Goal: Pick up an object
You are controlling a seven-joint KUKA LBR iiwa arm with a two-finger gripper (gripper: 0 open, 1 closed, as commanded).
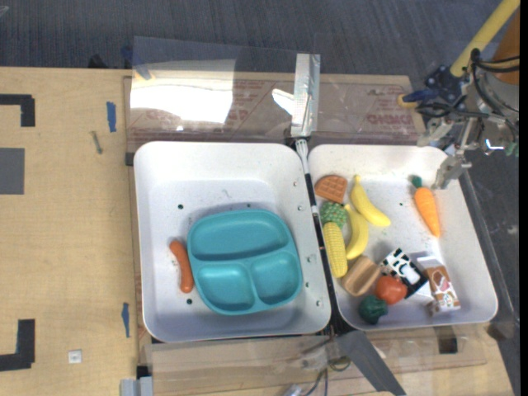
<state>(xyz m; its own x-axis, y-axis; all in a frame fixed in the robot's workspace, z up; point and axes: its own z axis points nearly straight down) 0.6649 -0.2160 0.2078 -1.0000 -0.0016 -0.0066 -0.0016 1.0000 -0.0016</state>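
The right bin [474, 258] holds several toy foods. An orange carrot [427, 210] with a green top lies near its far right corner. Two yellow bananas [369, 205] lie near the middle, next to a corn cob [334, 247] and a brown waffle [332, 188]. At the near side sit a bread roll [361, 276], a red tomato [391, 289], a green broccoli [373, 308], a black-and-white piece [399, 264] and a small carton [441, 287]. My gripper [451, 170] hangs at the bin's far right corner, just beyond the carrot's green top, with nothing seen in it.
The left bin [157, 180] holds a teal divided plate [243, 258] and a reddish sausage [181, 265] at its left. A clear plastic sheet and a metal strip [305, 93] lie behind the bins. Cables and the arm's wrist [483, 126] crowd the far right.
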